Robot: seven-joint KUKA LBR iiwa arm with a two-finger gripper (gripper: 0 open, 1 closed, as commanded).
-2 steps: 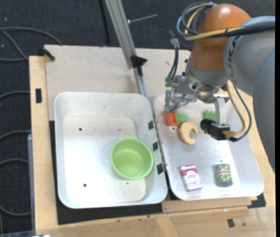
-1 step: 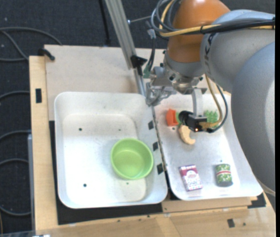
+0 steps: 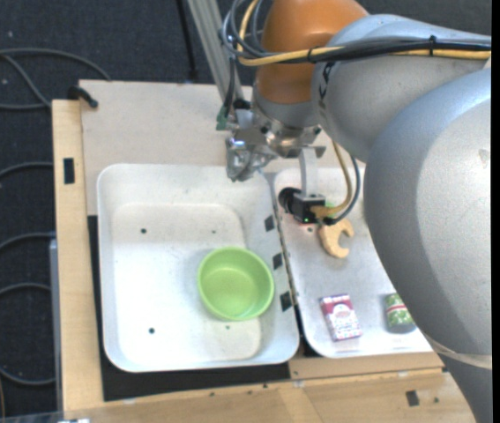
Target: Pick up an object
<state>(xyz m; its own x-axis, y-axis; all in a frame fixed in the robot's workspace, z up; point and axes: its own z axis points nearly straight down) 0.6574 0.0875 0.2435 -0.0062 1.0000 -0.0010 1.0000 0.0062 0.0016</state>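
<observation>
Hovering by the far rim of the bin (image 3: 113,263) holding the green bowl (image 3: 235,283), your gripper (image 3: 242,160), open or closed unclear, may clip that rim or grab nothing.

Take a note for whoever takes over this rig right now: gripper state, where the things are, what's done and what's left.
Gripper: over the far edge of the left bin; open or shut can't be told.
Left bin: green bowl, upright, near the front right corner.
Right bin: tan wrench-shaped piece mid-bin, red box and small green item at the front.
Done: no pick yet; all four things lie in the bins.
Left: pick one up.
</observation>
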